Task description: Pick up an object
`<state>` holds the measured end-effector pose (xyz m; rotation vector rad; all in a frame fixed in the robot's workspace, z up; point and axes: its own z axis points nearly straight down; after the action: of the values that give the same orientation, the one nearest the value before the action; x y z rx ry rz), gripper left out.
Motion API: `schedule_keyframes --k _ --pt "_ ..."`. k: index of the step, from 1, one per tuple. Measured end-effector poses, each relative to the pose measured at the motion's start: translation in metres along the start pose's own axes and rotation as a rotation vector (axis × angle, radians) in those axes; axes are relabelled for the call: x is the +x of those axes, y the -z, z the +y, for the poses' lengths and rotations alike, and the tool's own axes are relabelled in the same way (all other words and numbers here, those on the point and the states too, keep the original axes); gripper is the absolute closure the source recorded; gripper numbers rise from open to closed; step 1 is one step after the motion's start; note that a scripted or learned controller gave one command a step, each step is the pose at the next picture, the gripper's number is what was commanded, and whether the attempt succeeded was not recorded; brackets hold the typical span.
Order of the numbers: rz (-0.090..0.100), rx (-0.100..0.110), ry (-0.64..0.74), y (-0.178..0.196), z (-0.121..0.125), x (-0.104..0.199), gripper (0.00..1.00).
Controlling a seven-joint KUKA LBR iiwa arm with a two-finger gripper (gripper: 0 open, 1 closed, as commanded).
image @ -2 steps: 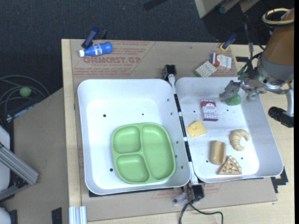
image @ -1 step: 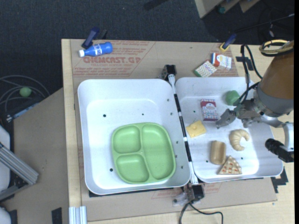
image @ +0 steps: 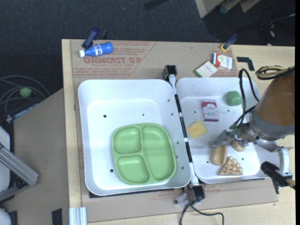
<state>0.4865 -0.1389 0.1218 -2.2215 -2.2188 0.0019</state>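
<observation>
**Gripper low in the right bin, among the toy food**

From my seat I see the arm point(image: 276, 109) reaching in from three o'clock, its gripper point(image: 230, 138) down in the right bin point(image: 187, 86), toward that bin's four o'clock area. I cannot tell how the claw stands; the wrist and cabling blur together there, and nothing is plainly between the tips.

Just at seven o'clock of the gripper, touching or nearly so, lies a tan bread-like piece point(image: 217, 154). At five o'clock of that sits a pizza slice point(image: 230, 167), near the bin's front wall. A yellow cheese wedge point(image: 197, 129) lies at nine o'clock of the gripper, close to the divider between bins. A small red and white carton point(image: 209, 110) rests at eleven o'clock, and a green ball-like item point(image: 233, 97) at twelve.

The left bin point(image: 93, 97) holds a green divided plate point(image: 143, 153) with three compartments, toward its six o'clock side.

Outside the bins, on the bench point(image: 140, 55), a blue and white bottle point(image: 96, 49) lies at the far left corner, and a few small printed boxes point(image: 213, 65) sit beyond the right bin.
</observation>
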Motion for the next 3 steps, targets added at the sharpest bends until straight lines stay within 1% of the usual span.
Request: schedule_keyframes --k 1,2,3 --pt "0.001 0.000 0.002 -0.038 0.005 0.029 0.00" --pt "0.001 0.000 0.001 -0.038 -0.001 0.026 0.00" --pt "0.001 0.000 0.000 -0.038 -0.008 0.031 0.00"
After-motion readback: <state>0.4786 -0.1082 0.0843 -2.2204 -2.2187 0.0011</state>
